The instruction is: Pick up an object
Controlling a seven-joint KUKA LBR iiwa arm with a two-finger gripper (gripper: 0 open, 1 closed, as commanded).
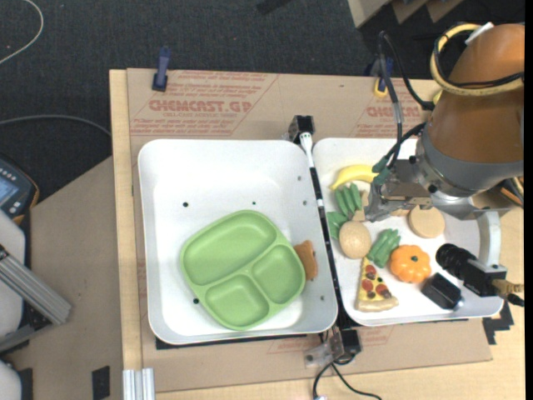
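My gripper point(380, 204) hangs low over the middle of the right bin point(475, 311), under the grey and orange arm. Just to its left lie green bean pods point(350, 198), with a yellow banana point(353, 174) behind them. A beige round potato-like piece point(354, 239) sits just in front of the gripper, and a tan round biscuit point(425, 222) lies to its right. Nearer the front are a green pod bunch point(384, 245), an orange pumpkin point(410, 262) and a pizza slice point(375, 286). I see nothing between the fingers.
The left bin point(166, 173) holds a green divided plate point(241, 267), and a small orange-brown piece point(307, 259) rests against the plate's right side. A raised divider point(318, 198) separates the two bins. Another green pod point(336, 222) lies close to the divider.
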